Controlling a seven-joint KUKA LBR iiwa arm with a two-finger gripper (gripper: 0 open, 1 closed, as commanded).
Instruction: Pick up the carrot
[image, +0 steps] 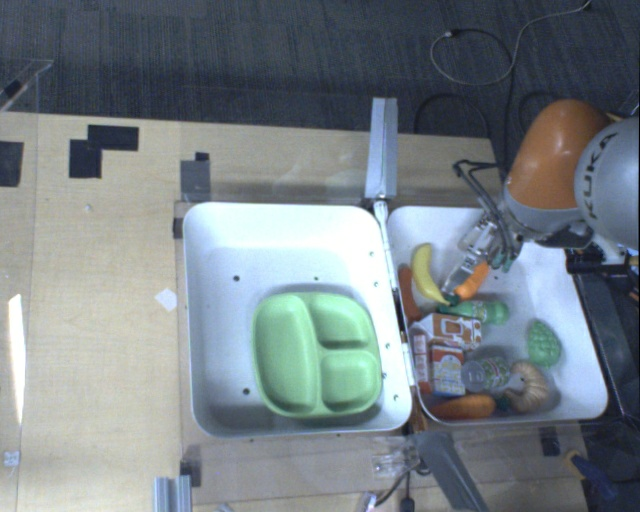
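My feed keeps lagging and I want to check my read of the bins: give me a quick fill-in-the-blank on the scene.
1. The green divided tray lies in the ____ bin.
2. The gripper is over the right bin, at the orange ____ just right of the banana.
3. The tray has ____ compartments.
4. The banana's colour is ____.

Missing words: left; carrot; three; yellow

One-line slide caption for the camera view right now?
Gripper closed on the carrot in the right bin, beside the banana; green divided tray sits in the left bin.
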